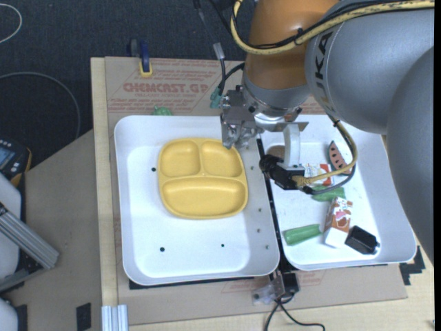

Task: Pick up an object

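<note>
Tool (238, 135) poised at upper right corner of yellow divided plate (202, 178) in left bin (138, 205), plate lying down-left from it, long axis left-right. Grip state impossible to tell.

Arm (372, 54) enters from right, fills upper right of view. Grey link crosses top right; orange band (286, 23) sits above wrist, near top centre. Wrist points down. Gripper (238, 133) hangs below the wrist, at centre, slightly left of the band. Yellow-black cables loop over the band and trail down right of the wrist. Finger state hidden by gripper body.
</note>
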Tool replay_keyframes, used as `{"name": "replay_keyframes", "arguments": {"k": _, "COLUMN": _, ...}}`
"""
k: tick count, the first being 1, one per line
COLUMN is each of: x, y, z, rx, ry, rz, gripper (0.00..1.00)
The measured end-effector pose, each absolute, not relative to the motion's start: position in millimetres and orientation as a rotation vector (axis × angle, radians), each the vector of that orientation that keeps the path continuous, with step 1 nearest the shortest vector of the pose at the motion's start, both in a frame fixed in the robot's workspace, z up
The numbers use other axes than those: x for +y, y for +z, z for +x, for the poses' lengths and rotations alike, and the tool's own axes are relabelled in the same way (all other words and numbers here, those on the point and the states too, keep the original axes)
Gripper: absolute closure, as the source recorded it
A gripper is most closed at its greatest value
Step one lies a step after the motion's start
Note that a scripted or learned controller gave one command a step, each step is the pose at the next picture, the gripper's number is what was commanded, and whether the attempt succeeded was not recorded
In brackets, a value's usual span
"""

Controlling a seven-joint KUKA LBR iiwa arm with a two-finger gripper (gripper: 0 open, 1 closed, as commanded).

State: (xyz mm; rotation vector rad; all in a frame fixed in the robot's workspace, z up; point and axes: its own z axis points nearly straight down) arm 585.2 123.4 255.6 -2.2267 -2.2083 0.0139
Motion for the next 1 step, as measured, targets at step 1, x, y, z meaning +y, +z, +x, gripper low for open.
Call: {"name": "replay_keyframes", "arguments": {"k": 1, "x": 138.6, "y": 344.6, "z": 517.2, "rx": -2.227, "ry": -0.014, "rz": -2.22, "gripper": 1.0}}
